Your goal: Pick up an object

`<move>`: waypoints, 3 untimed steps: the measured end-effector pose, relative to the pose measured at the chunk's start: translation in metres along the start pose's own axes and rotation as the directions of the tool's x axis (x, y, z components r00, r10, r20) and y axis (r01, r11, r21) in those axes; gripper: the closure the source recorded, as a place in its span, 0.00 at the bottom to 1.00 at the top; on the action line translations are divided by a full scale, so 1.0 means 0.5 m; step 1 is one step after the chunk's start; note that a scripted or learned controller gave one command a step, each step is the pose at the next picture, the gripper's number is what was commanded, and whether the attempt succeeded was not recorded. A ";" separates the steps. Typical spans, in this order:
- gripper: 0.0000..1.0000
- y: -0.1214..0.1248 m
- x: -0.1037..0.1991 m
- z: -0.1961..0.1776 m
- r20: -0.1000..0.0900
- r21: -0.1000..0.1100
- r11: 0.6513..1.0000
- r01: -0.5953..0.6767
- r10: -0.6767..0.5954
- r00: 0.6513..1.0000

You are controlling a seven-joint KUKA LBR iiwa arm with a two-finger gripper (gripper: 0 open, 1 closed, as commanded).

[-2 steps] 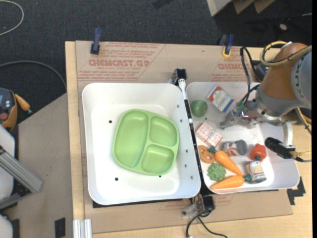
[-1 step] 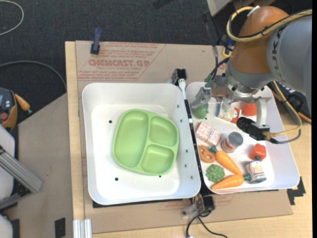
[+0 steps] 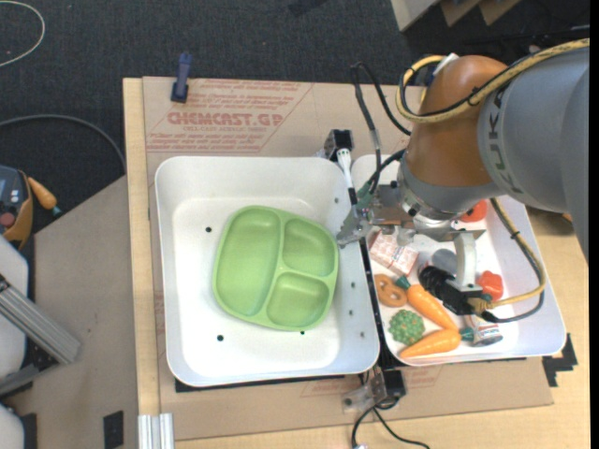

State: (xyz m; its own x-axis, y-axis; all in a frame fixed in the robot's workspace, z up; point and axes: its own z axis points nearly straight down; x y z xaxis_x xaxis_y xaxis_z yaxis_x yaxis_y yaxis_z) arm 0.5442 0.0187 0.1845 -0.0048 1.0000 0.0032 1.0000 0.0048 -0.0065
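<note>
My gripper [image 3: 423,241] hangs under the orange-banded wrist over the left half of the right bin [image 3: 547,330]. Right under it lies a pink-and-white wrapped item [image 3: 391,251]. Nearer the front of that bin lie a brown ring-shaped piece [image 3: 391,295], a green broccoli toy [image 3: 405,325] and two orange carrots [image 3: 431,308] [image 3: 432,343]. A red piece [image 3: 489,284] lies toward the bin's right side. The wrist hides the bin's back part and whatever is between the gripper's tips.
The left bin [image 3: 182,251] holds a green divided plate [image 3: 275,267]. A black cable and plug [image 3: 449,293] trail from the arm over the right bin. Both bins rest on a cardboard sheet [image 3: 234,115], with a blue clip [image 3: 181,76] at its back edge.
</note>
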 end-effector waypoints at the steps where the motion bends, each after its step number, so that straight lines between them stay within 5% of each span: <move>1: 0.00 -0.094 0.109 -0.198 -0.001 -0.014 1.000 0.003 -0.003 1.000; 2: 1.00 -0.091 0.102 -0.207 0.002 -0.009 1.000 -0.003 0.003 1.000; 3: 1.00 -0.131 0.185 -0.339 0.001 -0.013 1.000 0.001 -0.001 1.000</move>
State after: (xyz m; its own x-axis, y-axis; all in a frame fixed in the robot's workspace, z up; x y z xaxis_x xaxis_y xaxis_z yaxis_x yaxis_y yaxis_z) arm 0.4792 0.1106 0.3547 -0.0053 1.0000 0.0025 1.0000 0.0053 0.0068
